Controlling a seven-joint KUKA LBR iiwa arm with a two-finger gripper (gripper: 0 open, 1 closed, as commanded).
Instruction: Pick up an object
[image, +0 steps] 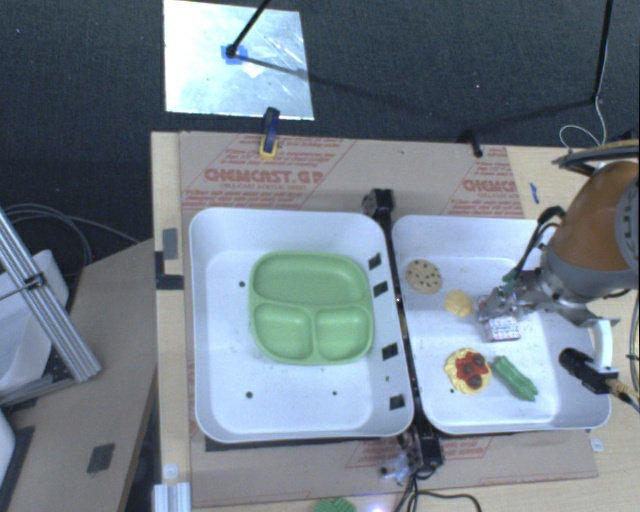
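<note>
In the right bin (560, 405), right of centre in the frame, you have four small toy foods lying loose on the smooth white plastic floor. A round, flat cookie (424, 275) with dark specks sits toward the bin's upper left. Just below and right of it lies a small rounded yellow lump (458, 303). Lower down is a flat yellow disc topped with red and dark blobs, like a little pizza (468, 369), and just beside it on the right a long, bumpy green vegetable (514, 378) lies at a slant.

The gripper (499, 322) is low over the bin floor, between the yellow lump and the pizza, with none of the pieces visibly between its fingers (its metal tip is too small and cluttered for you to tell how far the fingers are parted). The grey arm (590, 250) with its orange band comes in from the right edge.

In the left bin (215, 300), a matte pale-green tray (310, 307) with three rounded compartments sits near the centre. Both bins rest on a printed cardboard sheet (300, 170).
</note>
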